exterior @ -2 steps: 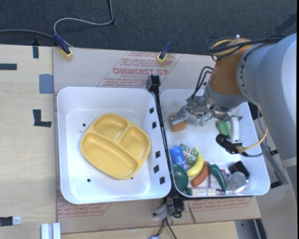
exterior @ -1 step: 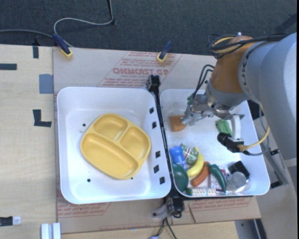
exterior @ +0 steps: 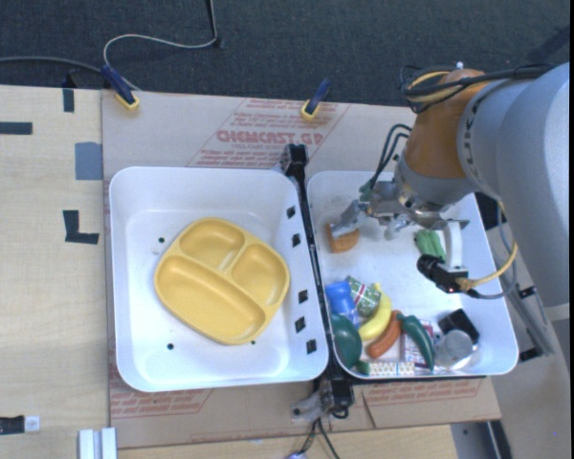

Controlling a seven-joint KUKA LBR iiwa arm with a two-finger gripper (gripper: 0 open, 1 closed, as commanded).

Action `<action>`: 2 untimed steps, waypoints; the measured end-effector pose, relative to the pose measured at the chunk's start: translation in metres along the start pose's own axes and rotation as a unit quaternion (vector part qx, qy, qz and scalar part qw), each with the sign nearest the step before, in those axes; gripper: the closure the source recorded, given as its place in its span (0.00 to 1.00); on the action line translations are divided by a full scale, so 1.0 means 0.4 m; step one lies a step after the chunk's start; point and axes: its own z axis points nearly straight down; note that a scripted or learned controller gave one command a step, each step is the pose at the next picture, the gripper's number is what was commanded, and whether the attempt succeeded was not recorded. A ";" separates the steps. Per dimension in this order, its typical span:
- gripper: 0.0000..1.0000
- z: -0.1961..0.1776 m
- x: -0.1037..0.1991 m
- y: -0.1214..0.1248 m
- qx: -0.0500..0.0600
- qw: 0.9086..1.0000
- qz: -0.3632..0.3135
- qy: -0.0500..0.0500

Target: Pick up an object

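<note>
Brown bread-like piece (exterior: pixel 343 241): the likely target, lying in the upper left part of the right bin (exterior: pixel 497 347), close to the divider between the 2 bins. The end effector (exterior: pixel 349 224) sits directly over it, at centre right of the frame; whether it is spread or pressed together cannot be told from this slanted view. A cluster of toy foods, including a banana (exterior: pixel 376 321) and a blue piece (exterior: pixel 338 297), lies lower in the same bin, apart from the target. The left bin (exterior: pixel 134 256) carries a yellow divided plate (exterior: pixel 222 279). A good grasp probably requires centring over the piece and keeping clear of the bin wall.
</note>
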 end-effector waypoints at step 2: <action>0.00 -0.023 0.001 0.000 0.001 1.000 0.000 0.000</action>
